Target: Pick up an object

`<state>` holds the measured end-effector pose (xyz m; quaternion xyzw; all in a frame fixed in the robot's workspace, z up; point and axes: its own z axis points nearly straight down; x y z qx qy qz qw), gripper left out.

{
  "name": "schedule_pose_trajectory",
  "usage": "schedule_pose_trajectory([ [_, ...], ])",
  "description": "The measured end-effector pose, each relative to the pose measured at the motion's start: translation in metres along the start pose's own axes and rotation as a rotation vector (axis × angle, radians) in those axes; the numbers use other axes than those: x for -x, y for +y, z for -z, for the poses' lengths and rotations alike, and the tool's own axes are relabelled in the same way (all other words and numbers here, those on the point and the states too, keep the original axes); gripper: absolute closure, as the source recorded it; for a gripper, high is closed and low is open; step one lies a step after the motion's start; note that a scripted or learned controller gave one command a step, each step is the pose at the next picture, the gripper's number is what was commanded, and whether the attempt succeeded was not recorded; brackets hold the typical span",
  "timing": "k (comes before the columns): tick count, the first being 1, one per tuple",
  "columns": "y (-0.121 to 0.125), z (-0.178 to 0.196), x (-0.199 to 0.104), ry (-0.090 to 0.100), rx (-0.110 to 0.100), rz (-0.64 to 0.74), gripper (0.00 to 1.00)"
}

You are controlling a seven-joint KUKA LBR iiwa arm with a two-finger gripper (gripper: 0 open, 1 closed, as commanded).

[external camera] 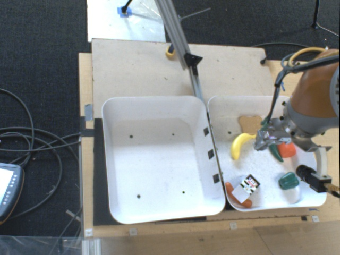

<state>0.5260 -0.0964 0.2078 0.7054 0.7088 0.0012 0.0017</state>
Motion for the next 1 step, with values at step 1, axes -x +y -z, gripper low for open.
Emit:
schedule_pose_trajectory([
  [1, -0.0072, -0.0032, -0.0474, 0.003, -0.004, 0.004, 1.0],
])
